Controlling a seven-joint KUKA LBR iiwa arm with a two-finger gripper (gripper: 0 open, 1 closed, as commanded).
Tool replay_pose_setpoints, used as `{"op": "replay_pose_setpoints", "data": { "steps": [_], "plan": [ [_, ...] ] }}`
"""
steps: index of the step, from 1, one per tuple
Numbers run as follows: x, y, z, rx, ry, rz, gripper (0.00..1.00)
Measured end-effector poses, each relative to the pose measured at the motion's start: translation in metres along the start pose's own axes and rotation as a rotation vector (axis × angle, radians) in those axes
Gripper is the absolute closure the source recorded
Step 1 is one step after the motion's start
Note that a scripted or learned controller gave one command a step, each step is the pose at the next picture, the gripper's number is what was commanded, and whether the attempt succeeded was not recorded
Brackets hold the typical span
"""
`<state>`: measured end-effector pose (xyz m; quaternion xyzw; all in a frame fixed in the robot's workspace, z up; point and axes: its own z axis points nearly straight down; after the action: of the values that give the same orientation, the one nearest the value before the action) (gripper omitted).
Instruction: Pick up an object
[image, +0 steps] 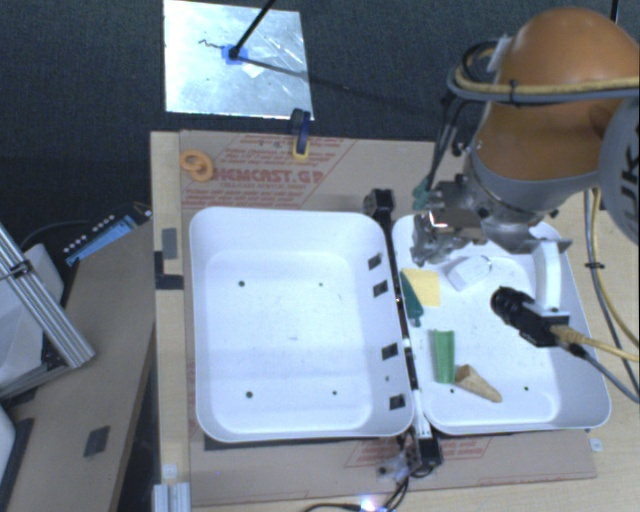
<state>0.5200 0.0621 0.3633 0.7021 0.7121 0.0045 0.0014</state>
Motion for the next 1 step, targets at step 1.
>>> {"op": "replay_pose_setpoints", "data": {
  "steps": [1],
  "plan": [
    [0.0798,-0.0195,-0.0521,0.001,0.000,0.001,1.00]
  ]
}}
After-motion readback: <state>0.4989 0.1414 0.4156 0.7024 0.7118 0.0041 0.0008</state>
